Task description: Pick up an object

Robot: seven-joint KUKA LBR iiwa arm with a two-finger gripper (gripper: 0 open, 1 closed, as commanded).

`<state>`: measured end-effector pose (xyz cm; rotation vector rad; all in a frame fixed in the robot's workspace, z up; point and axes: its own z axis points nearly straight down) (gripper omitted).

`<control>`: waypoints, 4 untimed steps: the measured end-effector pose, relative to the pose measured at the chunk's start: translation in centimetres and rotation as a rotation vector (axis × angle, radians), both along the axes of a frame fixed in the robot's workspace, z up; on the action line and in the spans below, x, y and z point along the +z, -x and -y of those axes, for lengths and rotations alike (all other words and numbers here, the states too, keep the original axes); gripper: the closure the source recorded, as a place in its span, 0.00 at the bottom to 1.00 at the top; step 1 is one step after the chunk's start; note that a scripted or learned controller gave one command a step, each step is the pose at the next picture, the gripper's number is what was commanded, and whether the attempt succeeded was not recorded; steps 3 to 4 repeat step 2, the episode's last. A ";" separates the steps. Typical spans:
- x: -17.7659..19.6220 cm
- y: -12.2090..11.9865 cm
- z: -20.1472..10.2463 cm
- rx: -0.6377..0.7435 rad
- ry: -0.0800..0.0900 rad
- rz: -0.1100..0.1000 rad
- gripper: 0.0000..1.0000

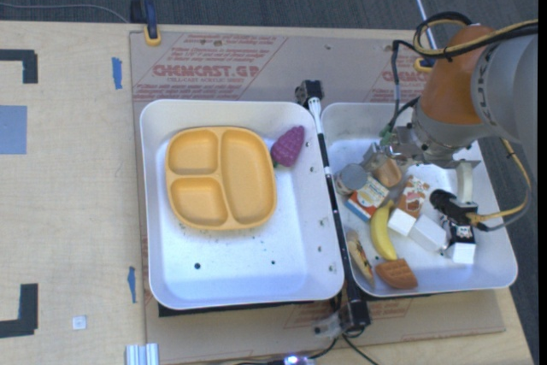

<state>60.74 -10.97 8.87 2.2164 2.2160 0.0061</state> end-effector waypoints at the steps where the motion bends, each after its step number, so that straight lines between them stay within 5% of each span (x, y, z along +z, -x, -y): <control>1: 1.2 -0.1 0.2 -0.002 0.005 0.005 1.00; 2: 11.3 -3.1 -6.7 0.001 -0.003 -0.007 1.00; 4: 11.3 -3.1 -6.7 0.001 -0.003 -0.007 1.00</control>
